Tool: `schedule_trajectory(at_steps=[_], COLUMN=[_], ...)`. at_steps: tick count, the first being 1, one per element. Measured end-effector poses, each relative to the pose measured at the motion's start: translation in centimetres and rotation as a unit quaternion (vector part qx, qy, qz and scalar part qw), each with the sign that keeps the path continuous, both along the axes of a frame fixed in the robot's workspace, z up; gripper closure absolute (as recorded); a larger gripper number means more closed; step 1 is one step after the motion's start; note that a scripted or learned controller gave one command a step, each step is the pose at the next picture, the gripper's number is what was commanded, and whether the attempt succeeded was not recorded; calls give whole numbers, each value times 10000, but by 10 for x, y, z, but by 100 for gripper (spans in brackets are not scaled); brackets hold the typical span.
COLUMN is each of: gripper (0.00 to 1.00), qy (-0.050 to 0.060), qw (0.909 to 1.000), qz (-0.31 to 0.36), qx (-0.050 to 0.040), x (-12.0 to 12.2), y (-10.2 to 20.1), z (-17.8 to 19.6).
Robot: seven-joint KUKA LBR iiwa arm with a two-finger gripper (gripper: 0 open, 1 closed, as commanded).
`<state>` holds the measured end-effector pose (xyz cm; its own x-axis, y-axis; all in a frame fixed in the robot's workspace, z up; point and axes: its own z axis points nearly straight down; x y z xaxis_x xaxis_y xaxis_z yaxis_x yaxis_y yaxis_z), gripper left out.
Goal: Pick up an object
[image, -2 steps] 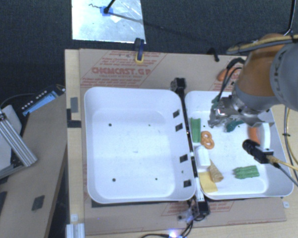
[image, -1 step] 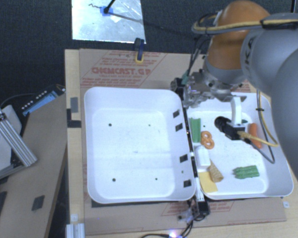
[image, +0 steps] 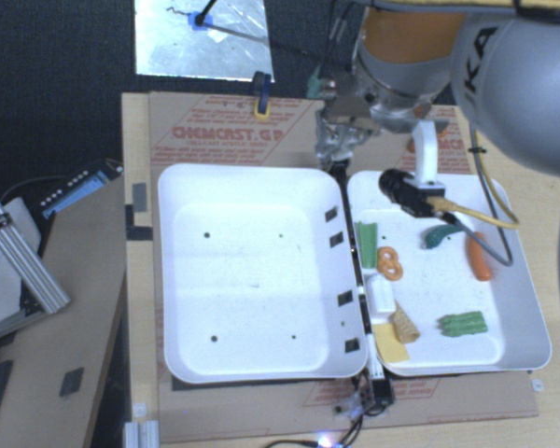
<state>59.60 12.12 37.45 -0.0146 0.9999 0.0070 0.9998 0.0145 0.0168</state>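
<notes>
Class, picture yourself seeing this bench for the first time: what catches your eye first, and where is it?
The big grey arm with its orange band looms in from the top right, its gripper above the far end of the seam between the bins. Next come the bright bits in the right bin: an orange carrot, a pretzel and a green piece.

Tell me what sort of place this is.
Most likely a robotics lab set up for grasping trials: two white bins on a cardboard-topped bench, small toy-like items such as an orange carrot, and a grey-and-orange arm overhead.
</notes>
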Motion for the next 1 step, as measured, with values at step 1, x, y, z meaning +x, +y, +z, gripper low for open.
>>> schedule_trajectory(at_steps=[1], gripper=[100], qy=[60], qw=[9999], qz=[-90], qx=[-47], x=[55], y=[-58], z=[-5])
